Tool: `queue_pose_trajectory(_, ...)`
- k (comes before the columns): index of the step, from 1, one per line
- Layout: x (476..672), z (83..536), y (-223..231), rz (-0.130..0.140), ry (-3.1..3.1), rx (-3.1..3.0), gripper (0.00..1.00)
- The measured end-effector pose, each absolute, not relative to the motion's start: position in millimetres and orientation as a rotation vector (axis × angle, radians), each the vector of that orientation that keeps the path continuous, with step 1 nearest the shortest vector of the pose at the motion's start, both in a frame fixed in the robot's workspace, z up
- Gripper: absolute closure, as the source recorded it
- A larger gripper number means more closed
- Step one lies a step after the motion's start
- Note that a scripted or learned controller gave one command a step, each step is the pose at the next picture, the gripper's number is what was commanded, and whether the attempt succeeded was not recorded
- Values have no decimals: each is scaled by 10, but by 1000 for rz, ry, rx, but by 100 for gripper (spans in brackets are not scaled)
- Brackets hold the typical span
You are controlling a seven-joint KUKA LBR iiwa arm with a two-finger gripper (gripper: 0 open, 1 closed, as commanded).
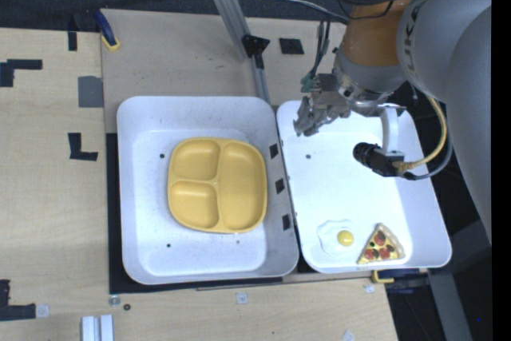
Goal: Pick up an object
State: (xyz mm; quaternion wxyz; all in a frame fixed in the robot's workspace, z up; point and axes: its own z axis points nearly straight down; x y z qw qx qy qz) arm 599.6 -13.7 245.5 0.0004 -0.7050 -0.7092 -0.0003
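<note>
Though nothing is lifted yet, we read the bench so:
Gripper (306,126): over the right bin's (363,196) far left corner; whether spread or pressed together, we cannot tell.
Fried egg (338,236): near edge, just beside pizza slice (381,244).
Handling: we judge both light, flat, slippery; pinch across an edge.
Left bin (144,172): yellow divided plate (216,184).

We see a pale wooden bench (48,172) marked with dark tape patches, bearing two shallow white plastic bins side by side, the left bin (136,172) and the right bin (423,212) touching along their inner edges.
</note>
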Motion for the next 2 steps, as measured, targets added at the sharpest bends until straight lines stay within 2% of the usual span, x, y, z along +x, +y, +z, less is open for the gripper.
queue_pose_trajectory(1, 6273, 2411, 304, 0, -2227, -2216, 100)
queue_pose_trajectory(2, 6359, 2292, 718, 2, -2226, -2216, 100)
